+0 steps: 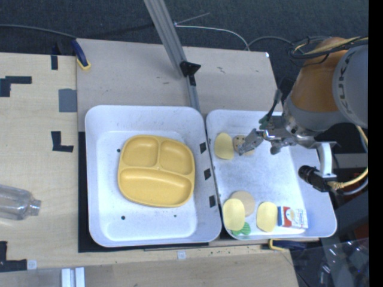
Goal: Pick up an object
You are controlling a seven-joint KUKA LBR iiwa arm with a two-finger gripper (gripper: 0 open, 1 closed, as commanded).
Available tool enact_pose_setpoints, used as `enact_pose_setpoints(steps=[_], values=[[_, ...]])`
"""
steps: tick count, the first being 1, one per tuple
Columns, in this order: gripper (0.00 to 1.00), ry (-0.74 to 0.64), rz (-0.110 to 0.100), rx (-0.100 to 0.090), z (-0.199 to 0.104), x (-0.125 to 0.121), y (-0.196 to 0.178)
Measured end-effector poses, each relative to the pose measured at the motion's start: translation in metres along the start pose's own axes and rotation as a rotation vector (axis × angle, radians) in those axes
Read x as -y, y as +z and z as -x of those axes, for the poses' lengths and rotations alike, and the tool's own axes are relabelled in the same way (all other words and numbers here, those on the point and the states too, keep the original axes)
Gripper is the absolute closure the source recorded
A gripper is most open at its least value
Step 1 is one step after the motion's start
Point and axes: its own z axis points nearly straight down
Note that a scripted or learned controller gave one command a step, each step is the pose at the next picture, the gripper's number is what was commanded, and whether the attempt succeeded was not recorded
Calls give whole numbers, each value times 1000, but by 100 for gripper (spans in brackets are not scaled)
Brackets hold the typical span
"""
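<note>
A wooden surface [36, 154] carries two shallow white bins side by side, seen from above at a slant. The left bin [96, 160] holds a yellow divided plate [157, 171] with three compartments, lying flat near the bin's middle. The right bin [269, 178] holds several small things. Near its upper left lies a pale yellow oval piece [224, 146], and just beside it, to the right, a small tan spotted object [239, 142]. Along the bin's near edge sit a yellow rounded piece [234, 212] with something green [242, 229] showing under it, a tan round disc [243, 198] touching it from behind, another yellow rounded piece [267, 216], and a small white packet with red and blue print [292, 217].

The grey arm with its orange band [320, 82] reaches in from the right over the right bin. Its tool [248, 146] hangs above the bin's upper part, with one dark finger [250, 142] pointing toward the tan spotted object and the pale yellow piece. Whether the tool is spread or closed cannot be told, and nothing is visibly held in it.

On the surface at far left lies a clear plastic bottle [17, 202]. A metal pole [164, 26] slants across the top of the view.
</note>
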Motion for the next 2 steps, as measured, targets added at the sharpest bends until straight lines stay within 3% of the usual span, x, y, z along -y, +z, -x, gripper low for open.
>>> enact_pose_setpoints(steps=[1, 2], values=[[0, 11, 0, 4, 77, 66, -29], [0, -9, 5, -1, -99, 38, -126]])
